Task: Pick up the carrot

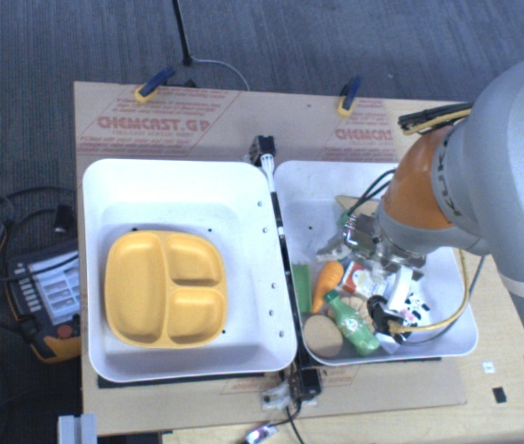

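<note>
The orange carrot (329,283) lies in the right bin (310,185), near its left wall, tip pointing down-left. My gripper (370,252) hangs low over the bin's middle, just right of and slightly above the carrot and close to its upper end. The arm's grey body and orange band (419,192) hide the right side of the bin. I see nothing held in the gripper.
Below the carrot lie a green bottle (355,326) and a brown round item (322,337). A dark green piece (301,287) rests against the bin's left wall. A black-and-white item (408,309) sits at the lower right. The left bin (114,178) holds a yellow divided tray (164,287).
</note>
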Tool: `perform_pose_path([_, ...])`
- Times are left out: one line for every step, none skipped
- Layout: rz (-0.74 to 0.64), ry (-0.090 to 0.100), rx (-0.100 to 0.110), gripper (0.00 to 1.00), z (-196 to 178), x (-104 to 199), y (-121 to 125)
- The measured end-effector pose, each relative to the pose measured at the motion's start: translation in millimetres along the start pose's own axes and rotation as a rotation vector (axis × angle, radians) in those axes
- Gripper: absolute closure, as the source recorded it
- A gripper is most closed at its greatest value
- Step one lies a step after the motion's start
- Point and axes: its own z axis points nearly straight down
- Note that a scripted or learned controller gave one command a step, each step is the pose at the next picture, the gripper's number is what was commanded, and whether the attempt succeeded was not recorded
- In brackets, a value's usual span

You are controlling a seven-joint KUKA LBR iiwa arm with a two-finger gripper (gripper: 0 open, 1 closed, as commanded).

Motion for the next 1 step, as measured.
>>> perform_pose_path([-0.001,0.005,0.0,1.0,-9.8,2.8,1.9])
